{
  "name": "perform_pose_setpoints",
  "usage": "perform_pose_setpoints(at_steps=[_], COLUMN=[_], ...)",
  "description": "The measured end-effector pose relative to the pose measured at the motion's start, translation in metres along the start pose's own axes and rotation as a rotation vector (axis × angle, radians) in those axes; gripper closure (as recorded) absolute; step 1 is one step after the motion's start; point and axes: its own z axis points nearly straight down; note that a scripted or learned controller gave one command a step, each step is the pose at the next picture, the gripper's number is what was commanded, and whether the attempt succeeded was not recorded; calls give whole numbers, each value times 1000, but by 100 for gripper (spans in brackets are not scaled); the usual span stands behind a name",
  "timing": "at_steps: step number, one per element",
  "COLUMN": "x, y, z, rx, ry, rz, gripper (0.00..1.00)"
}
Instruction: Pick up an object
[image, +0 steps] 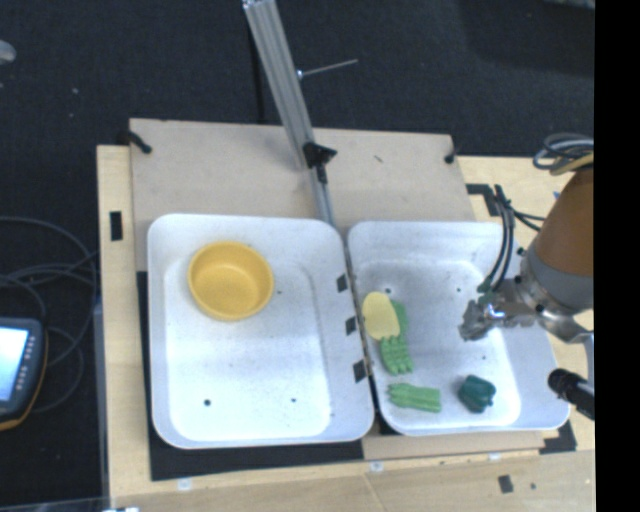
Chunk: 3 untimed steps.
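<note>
In the right bin (430, 245) a pale yellow object (379, 314) lies by the left wall, overlapping a light green ridged piece (396, 350). A second light green piece (414, 398) lies near the front wall. A dark green object (477, 392) sits at the front right. My gripper (476, 325) hangs over the right half of this bin, above and a little behind the dark green object, apart from all the objects. Nothing shows between its fingers.
A yellow bowl (231, 281) rests in the back left of the left bin (250, 400). A metal pole (290, 90) slants up from between the bins at the back. Cables trail behind the arm at the right edge.
</note>
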Motion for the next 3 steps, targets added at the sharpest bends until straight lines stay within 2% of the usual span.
perform_pose_setpoints(at_steps=[1,3], x=[-1,82], y=[1,42], z=[-43,-49], rx=[2,6], ry=[0,2], rz=[1,-3], gripper=[100,100])
